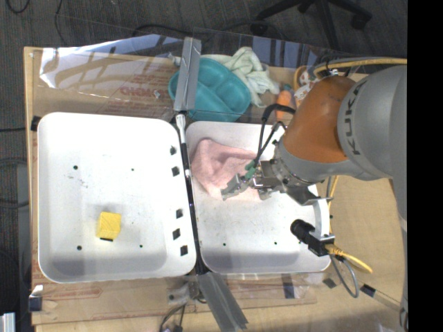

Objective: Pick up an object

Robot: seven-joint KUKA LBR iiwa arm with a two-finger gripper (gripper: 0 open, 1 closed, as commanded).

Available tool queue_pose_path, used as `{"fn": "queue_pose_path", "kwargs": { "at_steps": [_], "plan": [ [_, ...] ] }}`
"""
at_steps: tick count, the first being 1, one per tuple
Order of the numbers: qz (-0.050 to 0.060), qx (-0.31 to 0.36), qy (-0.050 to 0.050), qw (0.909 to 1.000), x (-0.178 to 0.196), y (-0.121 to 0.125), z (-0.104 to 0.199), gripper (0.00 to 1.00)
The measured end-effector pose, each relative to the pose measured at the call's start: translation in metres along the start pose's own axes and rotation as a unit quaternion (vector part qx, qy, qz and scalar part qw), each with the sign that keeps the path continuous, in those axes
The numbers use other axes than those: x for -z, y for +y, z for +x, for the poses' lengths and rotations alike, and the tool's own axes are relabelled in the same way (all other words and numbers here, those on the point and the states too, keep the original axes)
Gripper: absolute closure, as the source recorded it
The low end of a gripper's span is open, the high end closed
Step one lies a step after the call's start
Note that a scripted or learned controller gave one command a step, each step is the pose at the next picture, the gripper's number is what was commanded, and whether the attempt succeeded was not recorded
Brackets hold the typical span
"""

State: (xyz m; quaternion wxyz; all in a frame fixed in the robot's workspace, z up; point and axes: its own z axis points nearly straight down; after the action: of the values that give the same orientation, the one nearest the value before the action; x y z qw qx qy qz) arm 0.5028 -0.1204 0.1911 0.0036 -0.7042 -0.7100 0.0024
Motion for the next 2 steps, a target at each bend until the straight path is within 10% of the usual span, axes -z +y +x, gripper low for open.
{"fn": "queue_pose_path", "kwargs": {
  "at_steps": [2],
  "plan": [
    [-0.004,0.056,-0.001,0.9984,-0.097,0.096,0.008,0.0]
  ]
}}
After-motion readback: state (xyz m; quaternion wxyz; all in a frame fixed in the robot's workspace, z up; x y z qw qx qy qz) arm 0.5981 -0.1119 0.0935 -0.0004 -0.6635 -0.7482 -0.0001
